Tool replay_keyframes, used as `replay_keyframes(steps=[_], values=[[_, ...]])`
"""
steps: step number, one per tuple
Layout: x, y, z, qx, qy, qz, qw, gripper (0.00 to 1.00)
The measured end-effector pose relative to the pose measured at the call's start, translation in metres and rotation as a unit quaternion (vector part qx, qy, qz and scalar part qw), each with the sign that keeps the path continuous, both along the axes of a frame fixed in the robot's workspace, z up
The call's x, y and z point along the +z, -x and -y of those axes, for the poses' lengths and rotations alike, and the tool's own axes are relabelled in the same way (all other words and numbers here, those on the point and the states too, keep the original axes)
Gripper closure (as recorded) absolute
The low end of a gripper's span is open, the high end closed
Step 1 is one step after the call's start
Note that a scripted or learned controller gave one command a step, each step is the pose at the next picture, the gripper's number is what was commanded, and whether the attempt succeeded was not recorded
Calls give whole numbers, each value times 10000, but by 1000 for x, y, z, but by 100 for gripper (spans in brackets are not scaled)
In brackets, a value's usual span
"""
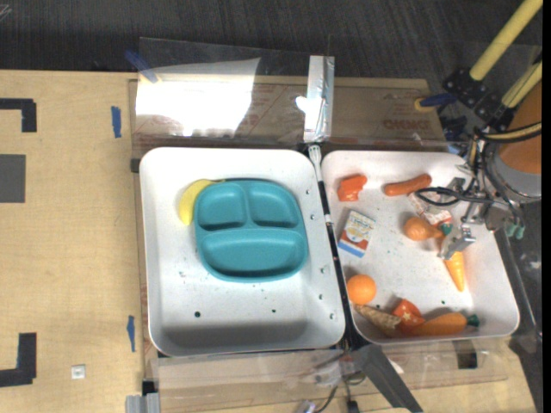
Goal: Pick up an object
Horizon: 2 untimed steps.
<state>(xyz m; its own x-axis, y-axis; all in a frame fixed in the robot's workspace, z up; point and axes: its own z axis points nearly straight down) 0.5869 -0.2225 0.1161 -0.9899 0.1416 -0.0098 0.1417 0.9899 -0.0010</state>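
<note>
Fingers (pixel 455 245) first: I honestly can't tell from this slanted top-down feed whether they're open or closed, they're just a grey blur among the wrist cables, and I can't see anything clamped between them. Going left to right: bare wooden counter (pixel 69 231), then the left bin (pixel 164 299), which has a teal divided plate (pixel 250 229) in it with something yellow (pixel 188 200) poking out from behind its far-left corner. The right bin (pixel 499 312) is where all the pickable stuff lives. Along its left side there's an orange chunk (pixel 350 186), a small carton (pixel 357 232) and an orange ball (pixel 362 289). Further in, a long orange piece (pixel 407 185) sits near the back, a round orange thing (pixel 419 228) mid-bin, and along the front wall a brown bit (pixel 379 317), a red pepper (pixel 406 309) and a long carrot (pixel 444 323). Then the small carrot (pixel 457 271), with the gripper (pixel 460 241) low in the bin right at its top end. I can't say if it's actually touching. My read on progress: the approach looks about done, but every item appears to be lying on the bin floor, so the grab and the lift are both left. If it's going for the small carrot, I'd guess that tapered shape could slip out.
</note>
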Motion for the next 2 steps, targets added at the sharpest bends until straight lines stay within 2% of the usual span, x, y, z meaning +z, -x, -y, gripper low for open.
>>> replay_keyframes(steps=[1, 2], values=[[-28, 73, 1, -634, -2, 8, 9980, 0], [-14, 69, 1, -619, 20, 77, 9981, 100]])
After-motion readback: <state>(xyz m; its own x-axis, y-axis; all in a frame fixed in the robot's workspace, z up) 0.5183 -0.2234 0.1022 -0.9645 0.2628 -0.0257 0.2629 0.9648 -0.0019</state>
